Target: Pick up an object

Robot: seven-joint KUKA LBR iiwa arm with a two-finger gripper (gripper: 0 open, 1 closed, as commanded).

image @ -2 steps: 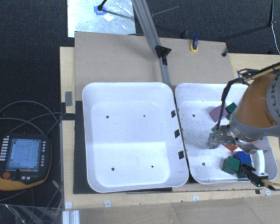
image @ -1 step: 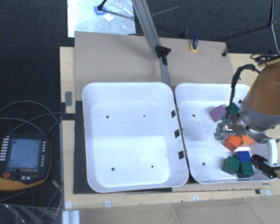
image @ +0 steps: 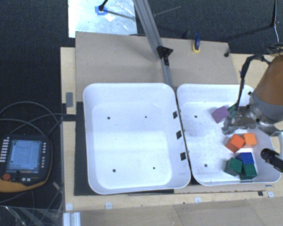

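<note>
The right bin (image: 198, 126) holds several small blocks. A purple block (image: 220, 113) lies toward its back. Two orange blocks (image: 235, 142) (image: 250, 139) sit side by side in the middle right. Near the front right corner a blue block (image: 245, 157) rests against two dark green blocks (image: 234, 166) (image: 248, 172). My gripper (image: 232, 125) hangs low over the bin between the purple block and the orange ones, just in front of the purple block. I see no block between its fingers.
The left bin (image: 129, 135) stands beside the right one, joined by dark clips at the shared rim. A slanted metal pole (image: 153, 32) crosses the back of the bench. A teach pendant (image: 21, 161) lies on the floor at left.
</note>
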